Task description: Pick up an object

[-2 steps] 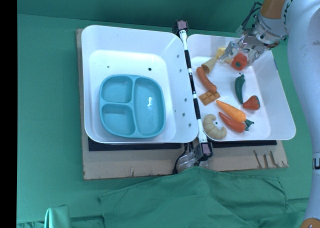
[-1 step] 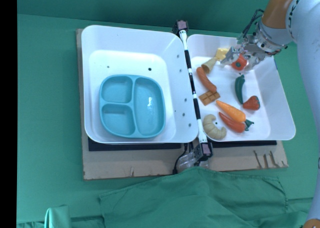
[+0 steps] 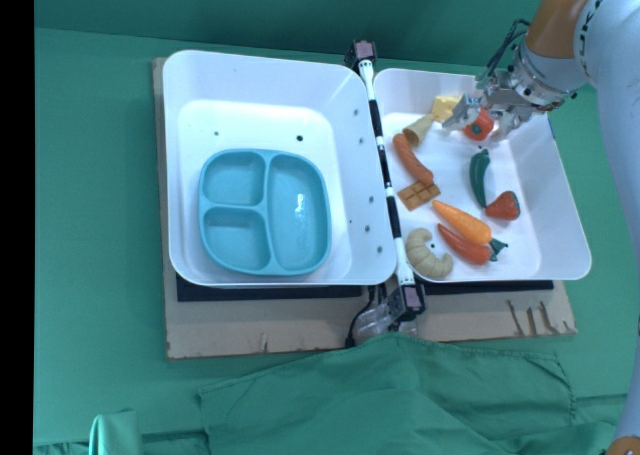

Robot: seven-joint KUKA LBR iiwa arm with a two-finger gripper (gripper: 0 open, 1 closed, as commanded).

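So the gripper (image 3: 487,119) is down at the far edge of the right bin (image 3: 560,243), right on a small red tomato-looking toy (image 3: 482,126). Looks like the grasp step to me. Honestly can't tell if it has clamped it or just sits over it. Next it needs a firm pinch and a straight lift, clear of the green pepper (image 3: 479,176) nearby.

Green cloth (image 3: 90,193) covers the whole bench and rises behind as a backdrop. A brown cardboard sheet (image 3: 260,328) lies flat on it, and a rumpled green cloth fold (image 3: 400,393) bunches up in front.
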